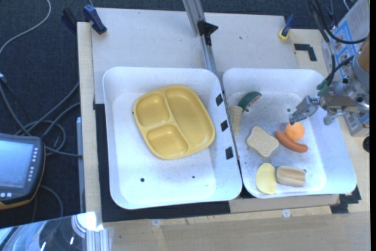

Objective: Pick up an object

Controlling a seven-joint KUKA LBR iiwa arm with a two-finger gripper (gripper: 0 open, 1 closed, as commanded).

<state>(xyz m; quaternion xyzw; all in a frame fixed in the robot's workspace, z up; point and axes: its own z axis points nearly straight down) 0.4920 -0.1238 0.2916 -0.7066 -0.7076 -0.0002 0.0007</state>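
Bread roll [291, 176] lies untouched in rt bin [338, 126]. End effector [304, 113], fingers spread, hovers just above orange ball [296, 130]; nothing lifted yet.

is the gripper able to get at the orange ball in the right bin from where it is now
Probably yes. The gripper hovers just above and beside the orange ball, with nothing lying over the ball. The sausage touches its lower side, so that could crowd a grasp.

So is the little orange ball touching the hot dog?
Touching. The camera view shows the orange ball resting right against the top of the hot dog, with no white bin floor between them.
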